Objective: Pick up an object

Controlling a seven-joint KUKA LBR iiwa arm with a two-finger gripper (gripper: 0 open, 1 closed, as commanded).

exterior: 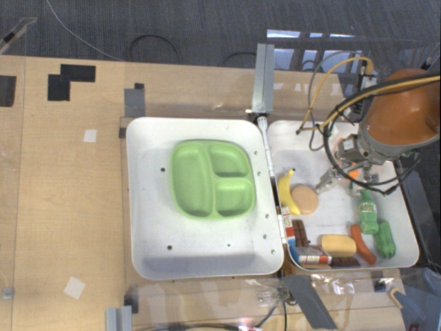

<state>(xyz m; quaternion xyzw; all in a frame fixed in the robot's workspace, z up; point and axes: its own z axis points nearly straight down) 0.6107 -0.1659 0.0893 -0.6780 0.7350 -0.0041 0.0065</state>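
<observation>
My gripper (346, 179) hangs over the back half of the right bin (303, 133), under the orange wrist band. Its fingers (326, 181) are spread open and nothing I can make out sits between them. A small orange bit (353, 174) shows below the wrist; I cannot tell what it is. Just left of the gripper lie a tan round bun (304, 200) and a yellow banana (284, 185). A green bottle (368, 214) lies just below it. Nearer the front edge are a yellow block (337, 244), a red sausage (363, 244) and a green pickle (384, 239).
The left bin (148, 247) holds a green divided plate (211, 178). A brown bar (298, 230) and a marker (314, 258) lie along the right bin's front left corner. Cables (324, 88) loop above the right bin's back wall.
</observation>
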